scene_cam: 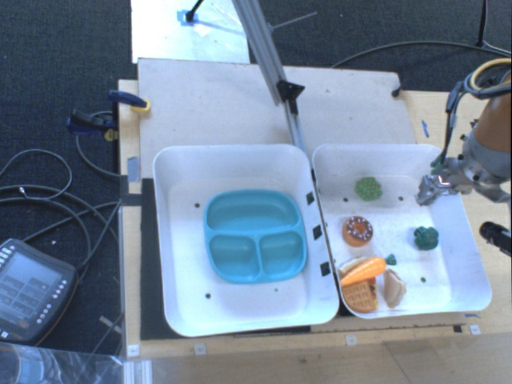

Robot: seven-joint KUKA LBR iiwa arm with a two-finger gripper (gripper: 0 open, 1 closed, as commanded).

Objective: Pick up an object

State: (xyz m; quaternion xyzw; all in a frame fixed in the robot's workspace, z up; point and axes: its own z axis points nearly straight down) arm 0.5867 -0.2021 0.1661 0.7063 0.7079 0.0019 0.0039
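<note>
currently gripper (pixel 430 189) hovers over right bin (pixel 460 238) nr dark green toy (pixel 426 238).

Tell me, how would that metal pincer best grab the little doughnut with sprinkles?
Probably from straight above, closing across the doughnut's outer rim. It lies flat on the right bin's floor, round and low, with bare floor on every side; the carrot lies nearest, just below. The pincer sits to its upper right.
</note>
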